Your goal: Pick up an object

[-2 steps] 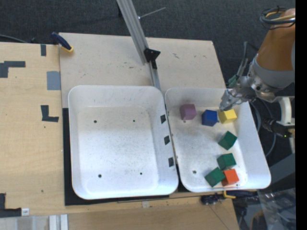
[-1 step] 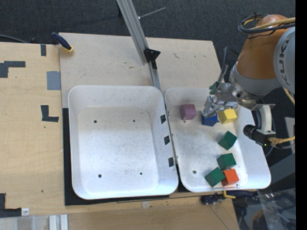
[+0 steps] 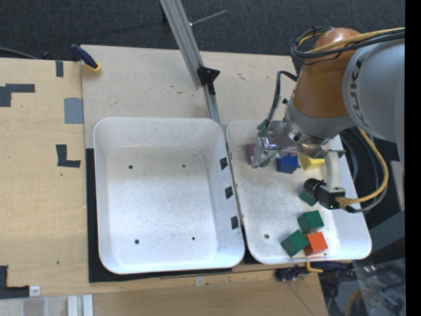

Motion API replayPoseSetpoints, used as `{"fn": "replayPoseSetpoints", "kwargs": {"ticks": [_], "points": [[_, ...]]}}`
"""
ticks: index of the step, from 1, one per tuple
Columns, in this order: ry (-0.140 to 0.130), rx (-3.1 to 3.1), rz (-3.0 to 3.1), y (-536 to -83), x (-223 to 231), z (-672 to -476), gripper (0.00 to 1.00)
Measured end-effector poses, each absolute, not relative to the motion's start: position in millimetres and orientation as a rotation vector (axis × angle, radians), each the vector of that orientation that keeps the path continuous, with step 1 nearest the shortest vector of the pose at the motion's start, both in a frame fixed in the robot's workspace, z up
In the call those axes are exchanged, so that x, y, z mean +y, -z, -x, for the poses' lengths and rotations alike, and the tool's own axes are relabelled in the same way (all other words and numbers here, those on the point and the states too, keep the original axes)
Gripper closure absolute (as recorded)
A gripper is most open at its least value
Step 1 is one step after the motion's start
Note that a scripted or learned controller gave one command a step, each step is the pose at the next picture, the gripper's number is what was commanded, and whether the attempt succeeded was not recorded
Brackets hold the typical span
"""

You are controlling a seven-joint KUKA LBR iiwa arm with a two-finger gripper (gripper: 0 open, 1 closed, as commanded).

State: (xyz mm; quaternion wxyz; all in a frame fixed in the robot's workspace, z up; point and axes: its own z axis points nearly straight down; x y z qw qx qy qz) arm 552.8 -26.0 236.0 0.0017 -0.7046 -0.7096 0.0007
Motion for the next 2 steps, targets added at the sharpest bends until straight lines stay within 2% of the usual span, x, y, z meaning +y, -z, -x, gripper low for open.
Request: {"fn": "replayPoseSetpoints", "kwargs": {"ticks": [1, 2], "points": [[-0.003, -2.226, 2.212, -226, 21, -543.5, 1.0], [-0.002, -2.228, 2.211, -221, 76, -544.9, 1.0]]}}
